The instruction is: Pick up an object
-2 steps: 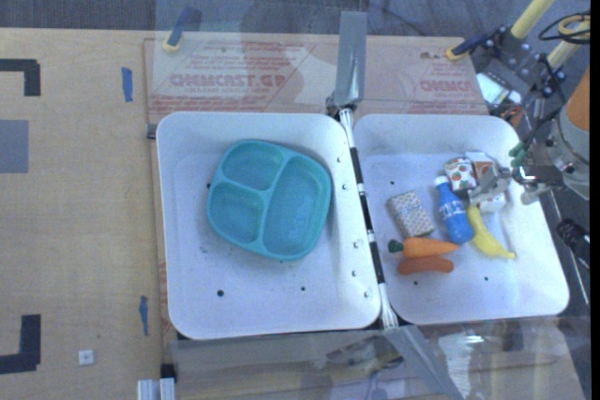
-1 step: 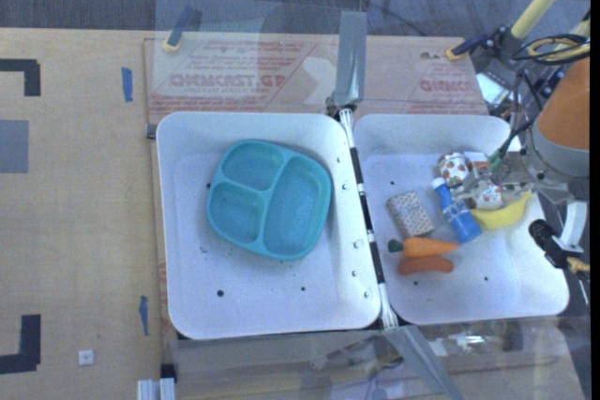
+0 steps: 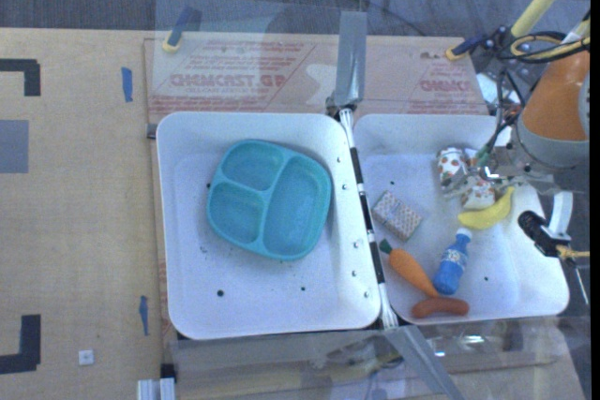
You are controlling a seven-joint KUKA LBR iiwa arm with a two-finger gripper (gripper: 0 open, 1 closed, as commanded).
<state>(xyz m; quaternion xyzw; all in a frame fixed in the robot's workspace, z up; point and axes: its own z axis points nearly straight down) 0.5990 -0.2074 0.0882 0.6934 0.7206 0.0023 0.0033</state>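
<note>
Gripper (image 3: pixel 480 175): right of frame — we cannot tell its state (touching the banana (image 3: pixel 487 214)).
Plate (image 3: pixel 269 199): left bin (image 3: pixel 178 229).

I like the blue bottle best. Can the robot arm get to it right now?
Probably yes. The blue bottle lies in the right bin with open space above it. The carrot and sausage are close beside it, so the arm might bump them.

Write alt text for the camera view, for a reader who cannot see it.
A grey and orange robot arm reaches from the right over the right white bin, which holds a banana, blue bottle, carrot, sausage and patterned block. The left bin holds a teal divided plate.
</note>
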